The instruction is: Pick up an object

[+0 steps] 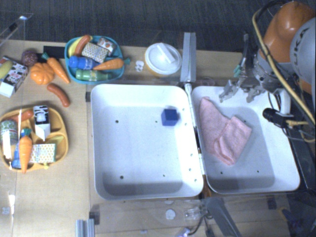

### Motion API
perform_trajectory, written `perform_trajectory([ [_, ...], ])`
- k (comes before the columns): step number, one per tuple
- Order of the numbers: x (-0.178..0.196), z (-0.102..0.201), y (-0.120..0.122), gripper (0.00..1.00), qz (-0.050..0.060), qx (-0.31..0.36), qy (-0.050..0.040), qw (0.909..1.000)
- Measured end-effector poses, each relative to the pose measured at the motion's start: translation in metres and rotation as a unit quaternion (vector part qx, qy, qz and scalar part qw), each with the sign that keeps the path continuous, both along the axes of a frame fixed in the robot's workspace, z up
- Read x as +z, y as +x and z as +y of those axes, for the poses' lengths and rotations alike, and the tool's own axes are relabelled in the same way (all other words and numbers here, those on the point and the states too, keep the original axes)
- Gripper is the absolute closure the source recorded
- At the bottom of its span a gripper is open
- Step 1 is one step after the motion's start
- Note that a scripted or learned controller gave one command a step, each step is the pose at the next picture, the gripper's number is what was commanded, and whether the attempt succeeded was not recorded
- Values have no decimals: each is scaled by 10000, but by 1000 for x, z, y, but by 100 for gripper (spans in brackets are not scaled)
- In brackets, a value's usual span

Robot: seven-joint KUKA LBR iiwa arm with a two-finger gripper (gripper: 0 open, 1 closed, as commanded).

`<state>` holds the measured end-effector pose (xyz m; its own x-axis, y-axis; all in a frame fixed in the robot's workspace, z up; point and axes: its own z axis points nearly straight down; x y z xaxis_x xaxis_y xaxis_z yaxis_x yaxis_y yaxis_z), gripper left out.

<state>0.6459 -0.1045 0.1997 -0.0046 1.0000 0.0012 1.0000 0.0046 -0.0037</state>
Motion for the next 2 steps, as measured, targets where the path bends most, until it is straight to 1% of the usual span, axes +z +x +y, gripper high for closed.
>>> perform_trajectory([
  [1, -100, -16, 0, 0, 0, 138, -2, 9999],
  [2, -110, -35, -49, 0, -87, 753, -11, 9971],
])
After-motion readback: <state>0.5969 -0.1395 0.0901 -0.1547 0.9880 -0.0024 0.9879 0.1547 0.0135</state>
